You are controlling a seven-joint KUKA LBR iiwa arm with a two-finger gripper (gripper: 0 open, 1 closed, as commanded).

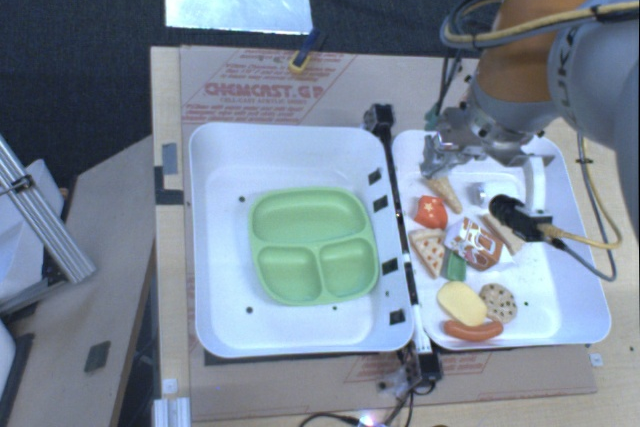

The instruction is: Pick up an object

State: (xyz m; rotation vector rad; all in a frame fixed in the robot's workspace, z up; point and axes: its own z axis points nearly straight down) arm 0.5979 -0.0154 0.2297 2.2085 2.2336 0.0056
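1. Two shallow white bins sit side by side; nearest the camera, along the front of the right bin [590,315], lie a red sausage [470,330], a yellow piece [459,301] just behind it, and a brown cookie [497,301] beside that.
2. The left bin [215,215] holds one thing, a green divided tray [312,245], with nothing in its three compartments.
3. Mid-bin on the right, a toast-like wedge [429,250], a small green piece [455,266] and a red-and-white packet [474,243] crowd together, touching or nearly so; a red tomato-like piece [432,212] lies just behind them.
4. The likely target is the tan cone-shaped piece [443,192], lying flat, its long axis running diagonally from the back near the divider toward the front right.
5. The gripper [437,158] hangs just behind and above this cone's far end, so the cone lies slightly toward the camera from the fingertips. I cannot tell how far apart they stand; nothing is visibly held.
6. In my judgement, the grasp needs a short move forward and down, closing across the cone's narrow width; the tomato-like piece nearby could get nudged.
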